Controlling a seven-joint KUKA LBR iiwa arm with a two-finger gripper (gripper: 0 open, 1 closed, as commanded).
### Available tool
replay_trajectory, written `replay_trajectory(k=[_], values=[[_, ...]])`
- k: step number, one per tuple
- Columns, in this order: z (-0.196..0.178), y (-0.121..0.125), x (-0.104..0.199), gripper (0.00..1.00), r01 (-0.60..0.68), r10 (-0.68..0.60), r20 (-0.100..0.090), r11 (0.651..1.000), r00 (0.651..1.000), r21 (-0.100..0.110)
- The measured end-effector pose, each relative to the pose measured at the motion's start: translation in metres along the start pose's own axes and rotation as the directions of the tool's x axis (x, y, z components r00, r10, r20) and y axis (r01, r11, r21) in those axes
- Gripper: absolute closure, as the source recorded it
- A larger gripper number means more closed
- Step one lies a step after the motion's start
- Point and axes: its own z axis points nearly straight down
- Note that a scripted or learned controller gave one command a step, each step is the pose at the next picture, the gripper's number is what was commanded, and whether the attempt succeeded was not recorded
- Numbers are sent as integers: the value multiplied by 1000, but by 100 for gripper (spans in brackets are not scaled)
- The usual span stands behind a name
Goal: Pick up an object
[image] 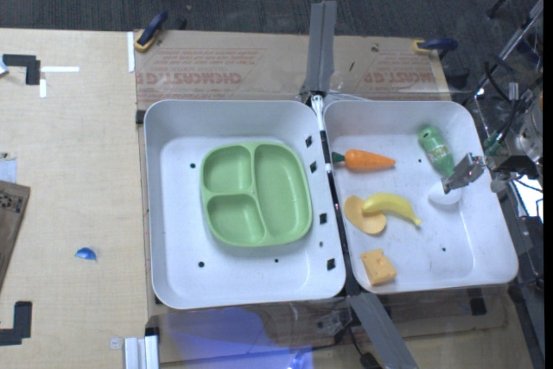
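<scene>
The right bin holds several toys. An orange carrot lies at its back left and a green bottle at its back right. A yellow banana rests partly over a flat orange piece, and a cheese wedge sits near the front. My gripper reaches in from the right edge, low over the bin just in front of the green bottle. Right under its tip lies a small white object. Nothing shows in its grip.
The left bin carries a green divided plate. A grey divider post stands behind the seam between the bins. Cables and arm hardware crowd the right edge. A small blue item lies on the wooden bench at left.
</scene>
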Motion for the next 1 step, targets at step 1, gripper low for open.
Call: replay_trajectory(k=[1], values=[[124,28,49,0,213,-213,-1,977,977,-1]])
